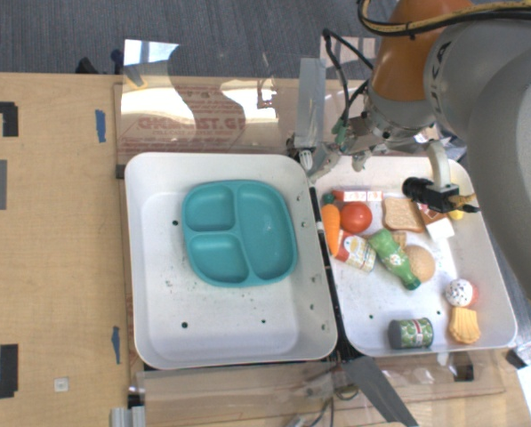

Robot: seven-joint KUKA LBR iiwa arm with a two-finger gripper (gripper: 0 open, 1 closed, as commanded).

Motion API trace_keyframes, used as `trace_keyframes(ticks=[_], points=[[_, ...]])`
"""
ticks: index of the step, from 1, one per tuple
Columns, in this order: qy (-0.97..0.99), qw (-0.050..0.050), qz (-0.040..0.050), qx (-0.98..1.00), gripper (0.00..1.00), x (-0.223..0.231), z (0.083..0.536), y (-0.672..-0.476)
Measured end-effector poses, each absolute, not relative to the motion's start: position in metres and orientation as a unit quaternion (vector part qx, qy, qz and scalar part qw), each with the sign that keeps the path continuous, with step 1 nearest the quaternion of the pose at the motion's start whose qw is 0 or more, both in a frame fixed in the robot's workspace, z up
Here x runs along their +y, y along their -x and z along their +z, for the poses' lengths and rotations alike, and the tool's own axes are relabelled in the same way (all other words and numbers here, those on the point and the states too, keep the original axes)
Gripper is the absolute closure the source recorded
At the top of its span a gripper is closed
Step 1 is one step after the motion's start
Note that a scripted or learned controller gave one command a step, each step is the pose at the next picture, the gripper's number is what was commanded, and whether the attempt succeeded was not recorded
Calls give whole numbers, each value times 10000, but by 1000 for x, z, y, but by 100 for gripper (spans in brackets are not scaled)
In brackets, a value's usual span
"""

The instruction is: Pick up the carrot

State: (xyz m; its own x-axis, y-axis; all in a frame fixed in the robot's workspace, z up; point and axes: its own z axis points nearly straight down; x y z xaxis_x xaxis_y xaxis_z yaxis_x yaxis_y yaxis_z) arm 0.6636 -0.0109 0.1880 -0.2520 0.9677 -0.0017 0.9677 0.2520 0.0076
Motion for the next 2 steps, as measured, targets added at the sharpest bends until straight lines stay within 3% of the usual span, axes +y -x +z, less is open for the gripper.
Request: trace_keyframes(ticks=[1,2], points=[[-5999,4,-2,8001,0,-37,185,-600],[-6944,15,1,7196,0,-71,185,-632]])
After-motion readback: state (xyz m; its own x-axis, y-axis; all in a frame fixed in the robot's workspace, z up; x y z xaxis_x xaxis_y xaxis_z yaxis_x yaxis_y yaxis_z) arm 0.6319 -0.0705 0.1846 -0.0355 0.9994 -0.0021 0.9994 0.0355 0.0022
